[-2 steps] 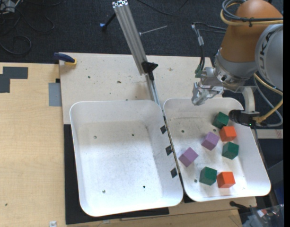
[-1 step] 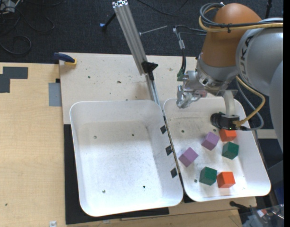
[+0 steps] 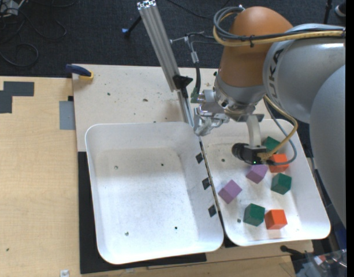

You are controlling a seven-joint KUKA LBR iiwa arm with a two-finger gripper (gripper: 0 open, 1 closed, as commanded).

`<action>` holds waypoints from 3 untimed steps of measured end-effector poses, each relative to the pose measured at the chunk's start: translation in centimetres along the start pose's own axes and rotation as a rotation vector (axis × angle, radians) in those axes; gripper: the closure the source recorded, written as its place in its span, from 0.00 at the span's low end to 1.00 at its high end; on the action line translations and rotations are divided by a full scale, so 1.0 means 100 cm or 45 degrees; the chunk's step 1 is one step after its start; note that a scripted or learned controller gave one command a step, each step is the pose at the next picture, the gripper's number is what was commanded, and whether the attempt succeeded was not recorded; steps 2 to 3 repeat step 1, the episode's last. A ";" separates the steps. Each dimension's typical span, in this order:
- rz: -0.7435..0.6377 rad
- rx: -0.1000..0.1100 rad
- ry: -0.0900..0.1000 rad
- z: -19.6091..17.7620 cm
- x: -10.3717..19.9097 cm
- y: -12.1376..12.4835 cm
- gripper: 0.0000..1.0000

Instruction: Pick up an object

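Note:
My gripper (image 3: 203,123) hangs over the far left corner of the right bin (image 3: 315,227), close to the wall between the two bins. No block touches it. Several small blocks lie in the right bin: a purple one (image 3: 230,191) nearest the divider, a second purple one (image 3: 256,173), dark green ones (image 3: 253,214) (image 3: 281,183) (image 3: 273,145), and orange ones (image 3: 275,219) (image 3: 278,164). The nearest block sits well below the gripper in the view.
The left bin (image 3: 96,154) stands beside the right one, sharing a divider with black clips (image 3: 205,183). A slanted metal bar (image 3: 165,56) rises behind the gripper. A blue and yellow tool (image 3: 79,71) lies at the bench's far left corner.

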State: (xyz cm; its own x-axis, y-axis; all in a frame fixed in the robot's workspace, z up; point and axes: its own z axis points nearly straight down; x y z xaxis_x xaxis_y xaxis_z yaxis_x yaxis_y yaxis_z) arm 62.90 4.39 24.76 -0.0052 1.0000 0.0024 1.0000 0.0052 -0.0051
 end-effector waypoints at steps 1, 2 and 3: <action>0.001 0.000 -0.001 0.000 0.048 -0.006 1.00; 0.001 0.000 -0.001 0.000 0.048 -0.006 1.00; 0.001 0.000 -0.001 0.000 0.048 -0.006 1.00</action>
